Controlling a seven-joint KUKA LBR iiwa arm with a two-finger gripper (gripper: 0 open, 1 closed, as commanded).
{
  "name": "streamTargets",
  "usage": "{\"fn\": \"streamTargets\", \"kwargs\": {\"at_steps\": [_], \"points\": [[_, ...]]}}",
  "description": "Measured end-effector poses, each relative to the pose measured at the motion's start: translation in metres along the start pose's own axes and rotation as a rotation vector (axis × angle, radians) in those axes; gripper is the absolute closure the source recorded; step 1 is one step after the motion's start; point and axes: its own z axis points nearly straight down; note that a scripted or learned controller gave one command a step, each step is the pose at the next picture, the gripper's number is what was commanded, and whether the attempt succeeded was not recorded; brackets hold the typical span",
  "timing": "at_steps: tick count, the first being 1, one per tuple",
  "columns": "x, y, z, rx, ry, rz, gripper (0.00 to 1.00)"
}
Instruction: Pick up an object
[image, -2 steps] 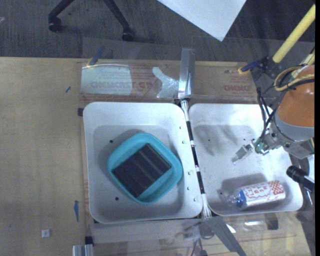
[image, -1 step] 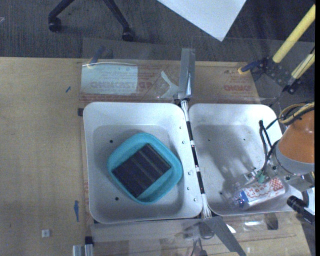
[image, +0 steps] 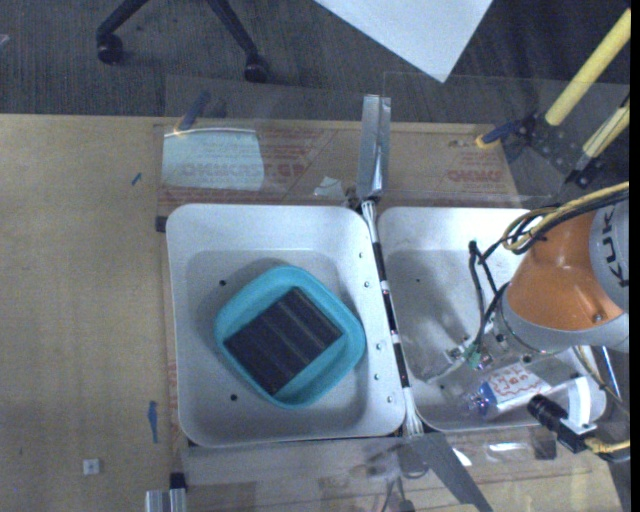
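My gripper (image: 467, 356) hangs low in the right bin (image: 430, 250), under the orange band of the arm (image: 555, 285). A small clear bottle (image: 503, 388) with a white, red-printed label and a blue cap lies on its side just below and to the right of the gripper, near the bin's front wall. I cannot tell whether the gripper touches it. In the left bin (image: 200, 240) a teal square dish (image: 290, 335) lies tilted, with a dark ribbed block (image: 282, 340) resting in it.
A metal divider (image: 372, 150) runs up from between the two bins. Cables (image: 485, 275) hang from the arm over the right bin. Clear plastic sheets (image: 215, 160) lie behind the bins, and bare wooden bench (image: 70, 300) extends to the left.
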Motion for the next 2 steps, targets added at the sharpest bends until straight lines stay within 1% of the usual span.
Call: {"fn": "streamTargets", "kwargs": {"at_steps": [1,2], "points": [[-0.026,0.000,0.000,0.001,-0.001,0.270,0.00],[-0.027,0.001,-0.010,-0.003,-0.004,0.272,1.00]]}}
